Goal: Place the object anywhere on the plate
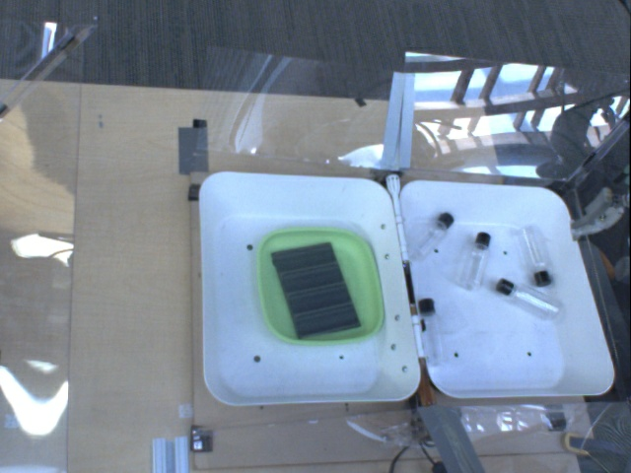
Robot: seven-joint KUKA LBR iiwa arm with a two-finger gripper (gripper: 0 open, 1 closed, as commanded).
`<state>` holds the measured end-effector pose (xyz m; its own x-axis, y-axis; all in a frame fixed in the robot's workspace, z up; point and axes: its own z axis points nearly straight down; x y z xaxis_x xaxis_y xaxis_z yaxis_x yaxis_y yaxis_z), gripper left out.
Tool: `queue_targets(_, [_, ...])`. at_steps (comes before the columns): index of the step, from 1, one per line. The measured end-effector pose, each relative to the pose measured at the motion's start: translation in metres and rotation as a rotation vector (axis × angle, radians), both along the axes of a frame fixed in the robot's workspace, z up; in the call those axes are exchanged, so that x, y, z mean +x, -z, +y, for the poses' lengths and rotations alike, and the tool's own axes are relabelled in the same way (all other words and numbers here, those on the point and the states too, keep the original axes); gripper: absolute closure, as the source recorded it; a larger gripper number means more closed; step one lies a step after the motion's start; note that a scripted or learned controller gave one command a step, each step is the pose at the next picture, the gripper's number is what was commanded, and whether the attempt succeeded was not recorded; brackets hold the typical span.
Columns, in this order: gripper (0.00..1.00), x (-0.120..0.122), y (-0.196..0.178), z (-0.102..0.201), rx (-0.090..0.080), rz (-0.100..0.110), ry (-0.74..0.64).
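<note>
On the green plate [367,264] in the left bin [222,294], an unlabelled dark ribbed block [315,290]

Bright, even daylight; window glare streaks the bench [118,264], image slightly soft

From where I am standing, the bench [118,264] is showing pale, light wood with faint grain. The two bins, left [227,363] and right [582,353], are gleaming plain white. The plate [370,274] in the left bin is glowing lime green, and the ribbed block [314,290] on it is looking dark charcoal grey, banded by ridges. The small vials [471,264] in the right bin are looking clear as glass, each wearing a black cap. The floor [246,13] beyond is showing dark grey with fine ribbing.
</note>
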<state>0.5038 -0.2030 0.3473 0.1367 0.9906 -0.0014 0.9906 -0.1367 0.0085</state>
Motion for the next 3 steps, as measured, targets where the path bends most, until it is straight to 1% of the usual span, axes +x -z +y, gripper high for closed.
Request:
queue_targets(1, [0.00, -0.015, 0.020, 0.003, 0.000, 0.001, 0.046])
queue_targets(2, [0.00, -0.014, 0.010, 0.034, 0.001, -0.001, 0.134])
queue_targets(3, [0.00, -0.015, -0.022, 0.033, 0.001, -0.003, 0.376])
